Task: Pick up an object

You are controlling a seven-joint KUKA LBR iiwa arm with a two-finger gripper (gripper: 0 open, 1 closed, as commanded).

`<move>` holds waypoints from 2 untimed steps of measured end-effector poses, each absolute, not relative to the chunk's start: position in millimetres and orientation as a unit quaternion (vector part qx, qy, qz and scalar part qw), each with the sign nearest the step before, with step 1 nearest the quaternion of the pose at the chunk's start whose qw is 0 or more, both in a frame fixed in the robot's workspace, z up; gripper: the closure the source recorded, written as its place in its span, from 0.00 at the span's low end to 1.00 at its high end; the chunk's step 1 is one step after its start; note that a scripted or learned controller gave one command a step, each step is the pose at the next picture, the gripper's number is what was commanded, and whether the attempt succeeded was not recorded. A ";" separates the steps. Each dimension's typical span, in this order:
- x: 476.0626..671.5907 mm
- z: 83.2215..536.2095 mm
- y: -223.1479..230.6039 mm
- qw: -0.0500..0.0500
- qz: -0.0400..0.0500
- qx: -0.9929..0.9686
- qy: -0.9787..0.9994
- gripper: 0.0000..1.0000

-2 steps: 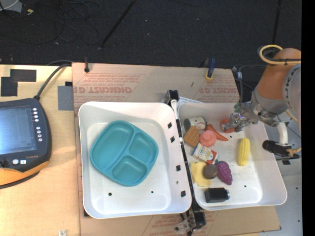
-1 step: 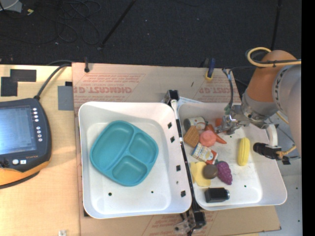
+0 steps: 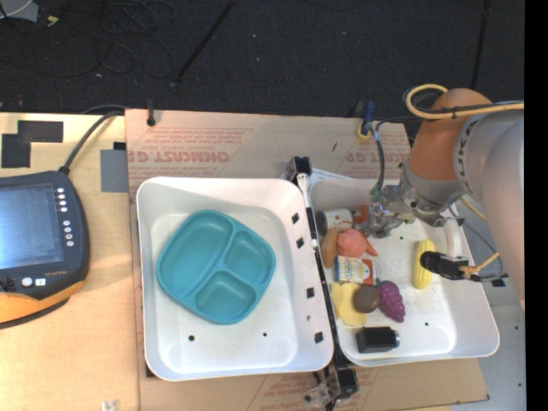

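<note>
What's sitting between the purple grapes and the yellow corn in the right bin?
In the camera view, only bare white bin floor separates the purple grapes from the yellow corn.

A flat sheet of brown printed cardboard (image 3: 223, 144) covered the pale wooden bench (image 3: 68, 358) beneath the bins. Beyond the bench's far edge lay a dark black floor (image 3: 257, 41) strewn with thin black cables (image 3: 128, 50). Near the bench's left edge rested a grey handheld control pendant with a screen (image 3: 34, 238), trimmed in orange.
</note>
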State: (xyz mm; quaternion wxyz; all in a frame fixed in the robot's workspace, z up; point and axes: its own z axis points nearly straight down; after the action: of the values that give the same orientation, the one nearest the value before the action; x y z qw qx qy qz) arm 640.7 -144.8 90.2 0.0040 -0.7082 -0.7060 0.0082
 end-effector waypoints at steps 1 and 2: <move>643.2 89.3 -143.8 -0.001 0.003 -0.708 -0.706 0.00; 608.3 312.6 -117.6 -0.005 -0.004 -0.706 -0.708 0.00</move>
State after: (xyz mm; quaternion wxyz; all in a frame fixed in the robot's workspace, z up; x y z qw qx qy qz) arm 608.3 -117.6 312.6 -0.0052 -0.7063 -0.7078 -0.0037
